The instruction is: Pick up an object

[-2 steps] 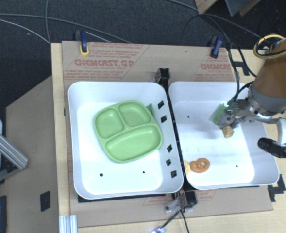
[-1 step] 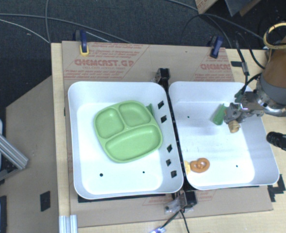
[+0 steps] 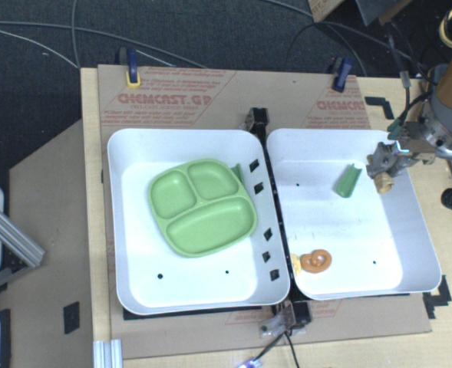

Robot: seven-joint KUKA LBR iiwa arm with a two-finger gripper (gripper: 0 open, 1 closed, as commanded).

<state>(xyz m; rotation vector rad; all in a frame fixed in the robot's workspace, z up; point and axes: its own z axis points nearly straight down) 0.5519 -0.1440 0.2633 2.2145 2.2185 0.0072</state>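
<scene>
The gripper [image 3: 384,169] sits at the right of the frame, over the upper right edge of the right bin [image 3: 410,236]; whether it is apart or together I cannot tell. A green block [image 3: 348,181] lies tilted just left of it in that bin, apart from it. An orange pretzel [image 3: 315,261] lies at the bin's lower left. The left bin [image 3: 133,282] holds a green tray [image 3: 202,207] with three compartments

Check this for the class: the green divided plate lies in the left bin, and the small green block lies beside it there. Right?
Not quite. The camera view shows the green divided plate in the left bin, but the small green block lies in the right bin.
</scene>
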